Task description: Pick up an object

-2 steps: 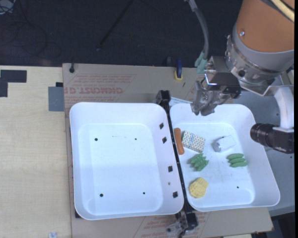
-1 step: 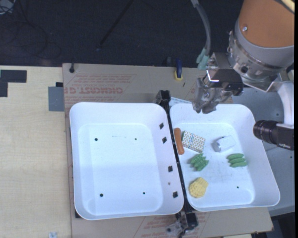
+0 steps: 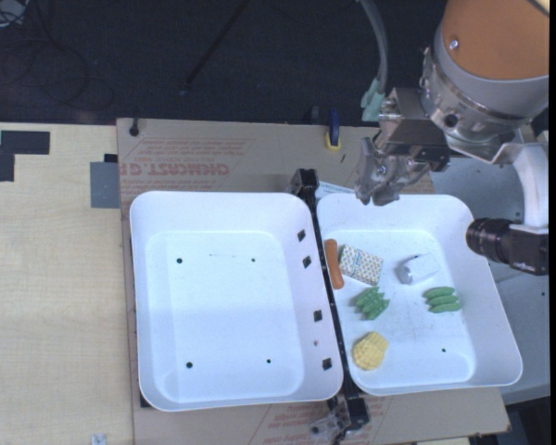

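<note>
My gripper [image 3: 382, 191] hangs above the far edge of the right bin [image 3: 486, 346], with nothing seen between its fingers. Below it in that bin lie an orange carrot-like stick [image 3: 333, 262] by the left wall, a patterned white packet [image 3: 360, 263], a small grey-white block [image 3: 415, 269], a green pea pod [image 3: 442, 298], a green leafy piece [image 3: 372, 301] and a yellow corn piece [image 3: 370, 350]. All of them rest on the bin floor, well apart from the gripper.
The left bin [image 3: 157, 341] sits beside the right one, joined by a black clip strip [image 3: 317, 286]. Both stand on a brown cardboard sheet [image 3: 213, 156]. A black camera-like cylinder [image 3: 505, 242] juts in at the right bin's right edge.
</note>
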Controlling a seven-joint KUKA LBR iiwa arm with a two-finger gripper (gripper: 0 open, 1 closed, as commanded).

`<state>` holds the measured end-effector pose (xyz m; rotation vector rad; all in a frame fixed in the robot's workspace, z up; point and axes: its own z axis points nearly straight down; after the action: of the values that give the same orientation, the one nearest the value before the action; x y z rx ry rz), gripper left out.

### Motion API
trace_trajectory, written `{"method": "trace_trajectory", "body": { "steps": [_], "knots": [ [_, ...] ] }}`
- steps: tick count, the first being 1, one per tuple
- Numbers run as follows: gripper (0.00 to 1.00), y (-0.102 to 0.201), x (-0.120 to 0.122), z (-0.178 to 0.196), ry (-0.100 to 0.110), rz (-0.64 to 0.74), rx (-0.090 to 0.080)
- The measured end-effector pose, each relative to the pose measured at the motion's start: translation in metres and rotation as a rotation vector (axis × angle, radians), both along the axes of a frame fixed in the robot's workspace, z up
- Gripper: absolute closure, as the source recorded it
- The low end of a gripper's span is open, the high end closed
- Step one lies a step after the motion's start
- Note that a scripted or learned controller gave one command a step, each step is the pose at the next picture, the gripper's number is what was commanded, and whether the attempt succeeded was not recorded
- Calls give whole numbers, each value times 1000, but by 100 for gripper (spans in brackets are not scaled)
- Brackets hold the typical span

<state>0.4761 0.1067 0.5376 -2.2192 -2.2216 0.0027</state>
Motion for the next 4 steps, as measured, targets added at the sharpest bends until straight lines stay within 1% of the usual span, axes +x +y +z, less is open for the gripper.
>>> {"method": "trace_trajectory", "body": {
  "steps": [1, 2, 3, 4],
  "knots": [
    [100, -11, 0, -11, 3, -1, -1],
    [100, 3, 0, -10, 1, 1, 0],
    [100, 9, 0, -13, 3, 0, 0],
    [100, -2, -1, -49, 6, -1, -2]
  ]
}}
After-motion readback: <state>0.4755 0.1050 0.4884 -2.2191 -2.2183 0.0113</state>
